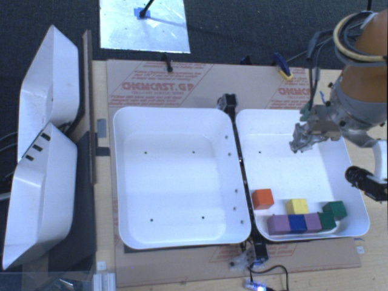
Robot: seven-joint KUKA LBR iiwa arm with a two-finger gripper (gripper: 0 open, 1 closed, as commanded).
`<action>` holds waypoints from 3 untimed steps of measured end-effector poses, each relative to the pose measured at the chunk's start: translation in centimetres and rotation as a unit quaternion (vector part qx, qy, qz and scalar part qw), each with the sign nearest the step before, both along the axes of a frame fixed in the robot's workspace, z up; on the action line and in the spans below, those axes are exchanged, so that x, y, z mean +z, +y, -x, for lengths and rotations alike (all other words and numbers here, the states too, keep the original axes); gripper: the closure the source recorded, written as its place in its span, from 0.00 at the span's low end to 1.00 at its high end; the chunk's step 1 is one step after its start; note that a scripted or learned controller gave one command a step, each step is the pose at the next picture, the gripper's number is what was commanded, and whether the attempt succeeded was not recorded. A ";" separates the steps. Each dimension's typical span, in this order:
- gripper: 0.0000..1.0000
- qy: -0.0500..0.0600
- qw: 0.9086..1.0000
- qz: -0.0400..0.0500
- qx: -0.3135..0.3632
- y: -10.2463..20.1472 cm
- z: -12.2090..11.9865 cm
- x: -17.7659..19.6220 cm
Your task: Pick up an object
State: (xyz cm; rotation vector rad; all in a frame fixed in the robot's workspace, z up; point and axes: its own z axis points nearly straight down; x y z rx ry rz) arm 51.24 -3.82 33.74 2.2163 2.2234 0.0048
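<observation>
**A:** Where is the gripper (301, 139), and what is it doing?

**B:** It hangs over the upper part of the right bin (354, 180), at the end of the grey arm (357, 96), which has a glossy orange band above the wrist. It is a small grey metal assembly, angled down and to the left. Nothing is visible between its tips. Whether they are apart or together, I cannot tell; they blur into one dull lump.

**A:** And the things to pick?

**B:** All of them lie below the gripper in the picture, well apart from it, along the near wall of the same bin. Down and to its left is an orange block (262, 198), a matte cube standing alone. Almost straight below the gripper is a yellow block (296, 206), sitting just behind a row: a purple block (278, 224), a blue block (297, 223) and a second purple piece (313, 222), packed side by side and touching. Down and to the right, a dark green block (333, 211) closes the row in the corner.

**A:** Surfaces?

**B:** Both bins are shallow, smooth white plastic with rounded corners and small dark dots on the floor. The left bin (121, 180) is well to the gripper's left. Both rest on a brown cardboard sheet (157, 85) with red print, on a pale wood bench (100, 162). Far up and left lies a shiny, scuffed metal plate (145, 17).
</observation>
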 end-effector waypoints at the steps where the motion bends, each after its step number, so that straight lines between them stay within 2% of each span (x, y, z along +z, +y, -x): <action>1: 0.00 0.000 1.000 0.000 0.000 0.0 0.0 0.0; 2: 1.00 0.000 1.000 0.000 0.001 0.0 0.0 1.0; 3: 0.00 0.000 1.000 0.000 0.001 0.0 0.0 1.0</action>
